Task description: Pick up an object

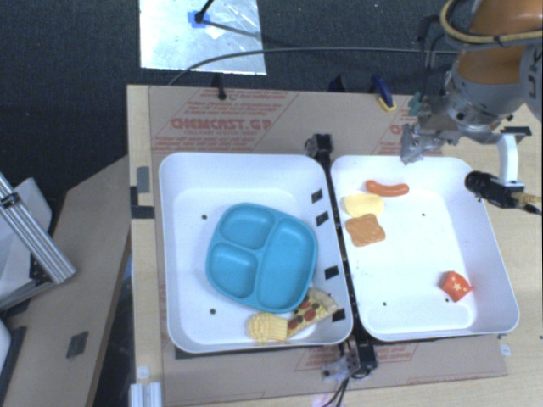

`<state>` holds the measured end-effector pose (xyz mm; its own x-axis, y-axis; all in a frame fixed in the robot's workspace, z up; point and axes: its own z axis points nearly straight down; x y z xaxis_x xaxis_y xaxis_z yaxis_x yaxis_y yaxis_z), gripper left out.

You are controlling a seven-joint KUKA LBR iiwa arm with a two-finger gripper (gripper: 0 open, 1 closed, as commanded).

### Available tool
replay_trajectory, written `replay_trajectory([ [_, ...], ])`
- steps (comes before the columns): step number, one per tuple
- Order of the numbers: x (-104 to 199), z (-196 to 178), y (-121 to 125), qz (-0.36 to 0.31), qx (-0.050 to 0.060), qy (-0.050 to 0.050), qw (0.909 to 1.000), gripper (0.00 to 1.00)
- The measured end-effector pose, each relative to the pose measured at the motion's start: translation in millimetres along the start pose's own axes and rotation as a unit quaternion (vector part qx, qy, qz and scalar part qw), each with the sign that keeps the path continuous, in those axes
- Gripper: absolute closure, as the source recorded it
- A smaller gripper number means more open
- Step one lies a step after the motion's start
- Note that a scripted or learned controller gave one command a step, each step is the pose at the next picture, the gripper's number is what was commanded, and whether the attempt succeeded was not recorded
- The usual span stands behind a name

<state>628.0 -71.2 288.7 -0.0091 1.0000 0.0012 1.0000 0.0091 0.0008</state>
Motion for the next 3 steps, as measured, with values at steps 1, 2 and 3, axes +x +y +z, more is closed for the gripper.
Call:
replay_trajectory([
  [1, 60.3, 20.4, -2.6, -0.001, 0.000, 0.000, 1.0000, 1.00],
  [2, 107.4, 24.7, -8.2, 0.000, 0.000, 0.000, 1.0000, 1.00],
  [3, 158.8, 52.0, -8.3, 0.000, 0.001, 0.000, 1.0000, 1.00],
])
